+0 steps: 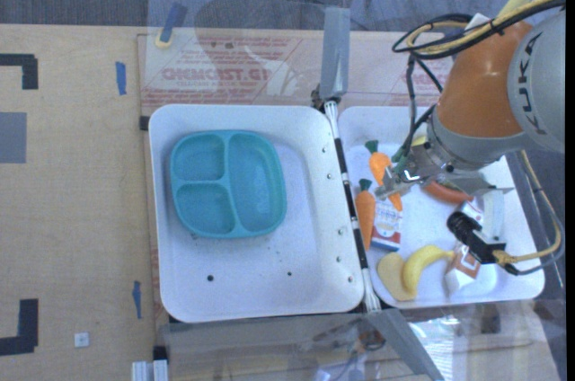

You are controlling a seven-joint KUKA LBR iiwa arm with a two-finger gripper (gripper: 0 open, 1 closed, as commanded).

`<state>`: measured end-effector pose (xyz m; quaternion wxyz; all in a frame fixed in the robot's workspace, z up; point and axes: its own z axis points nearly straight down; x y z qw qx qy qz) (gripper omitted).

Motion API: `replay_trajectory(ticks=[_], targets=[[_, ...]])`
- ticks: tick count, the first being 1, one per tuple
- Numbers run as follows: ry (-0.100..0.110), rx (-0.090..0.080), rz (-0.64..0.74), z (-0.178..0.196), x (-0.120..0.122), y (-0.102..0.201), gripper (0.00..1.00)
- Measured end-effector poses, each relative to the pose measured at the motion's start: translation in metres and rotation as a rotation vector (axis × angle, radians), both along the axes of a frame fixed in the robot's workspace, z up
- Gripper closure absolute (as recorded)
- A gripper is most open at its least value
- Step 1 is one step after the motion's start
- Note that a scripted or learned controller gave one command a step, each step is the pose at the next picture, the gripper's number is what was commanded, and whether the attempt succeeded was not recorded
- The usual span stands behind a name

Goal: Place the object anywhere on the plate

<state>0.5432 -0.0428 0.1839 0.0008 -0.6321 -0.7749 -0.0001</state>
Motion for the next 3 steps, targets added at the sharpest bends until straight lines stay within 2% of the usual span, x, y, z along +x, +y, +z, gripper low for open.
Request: replay_trajectory(ticks=[1, 2, 3], targets=[[0.0, -0.002, 0.107, 0.098, -0.01, -0.021, 1.0], [0.004, -0.001, -0.016, 0.049, -0.041, -0.038, 1.0], [0.0, -0.002, 0.075, 0.062, -0.005, 0.008, 1.0]])
